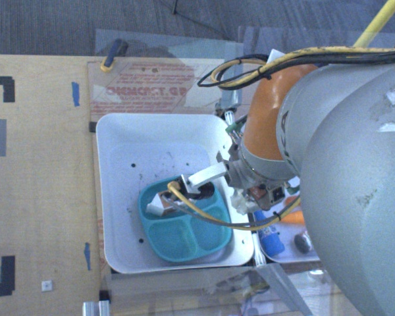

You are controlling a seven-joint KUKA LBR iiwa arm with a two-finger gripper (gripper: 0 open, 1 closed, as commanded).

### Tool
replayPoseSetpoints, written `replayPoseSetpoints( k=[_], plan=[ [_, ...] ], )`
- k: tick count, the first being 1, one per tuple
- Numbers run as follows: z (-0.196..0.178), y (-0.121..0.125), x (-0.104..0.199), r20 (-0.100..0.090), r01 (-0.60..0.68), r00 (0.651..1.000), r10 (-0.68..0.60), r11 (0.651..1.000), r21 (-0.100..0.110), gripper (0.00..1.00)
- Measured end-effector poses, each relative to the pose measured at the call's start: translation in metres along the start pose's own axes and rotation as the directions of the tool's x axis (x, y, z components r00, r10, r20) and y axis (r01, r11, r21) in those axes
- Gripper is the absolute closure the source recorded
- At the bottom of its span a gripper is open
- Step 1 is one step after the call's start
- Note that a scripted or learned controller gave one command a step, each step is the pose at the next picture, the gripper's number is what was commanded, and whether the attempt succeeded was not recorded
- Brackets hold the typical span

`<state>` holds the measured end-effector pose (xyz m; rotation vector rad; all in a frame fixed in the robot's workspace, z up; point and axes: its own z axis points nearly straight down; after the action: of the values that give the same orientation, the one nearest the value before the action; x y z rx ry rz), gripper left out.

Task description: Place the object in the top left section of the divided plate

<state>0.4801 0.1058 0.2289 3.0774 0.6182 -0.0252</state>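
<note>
A teal divided plate (182, 239) lies in the front part of the left white bin (122, 143). A small white and tan object (156, 207) rests in the plate's upper-left section, near its rim. My gripper (242, 201) hangs at the plate's right edge, apart from the object and to its right. The big grey arm with the orange band (266, 120) covers much of the gripper from above.
The right bin, mostly hidden under the arm, holds a blue object (271, 242), an orange one (291, 216) and a small grey one (303, 243). A yellow cable (204, 214) loops over the plate. The left bin's back half is bare white floor.
</note>
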Motion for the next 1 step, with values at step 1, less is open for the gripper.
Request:
replayPoseSetpoints(
  k=[1],
  plan=[
    [0.1314,-0.0241,0.0147,-0.022,-0.072,0.997,0.072,0.997,0.004,1.00]
  ],
)
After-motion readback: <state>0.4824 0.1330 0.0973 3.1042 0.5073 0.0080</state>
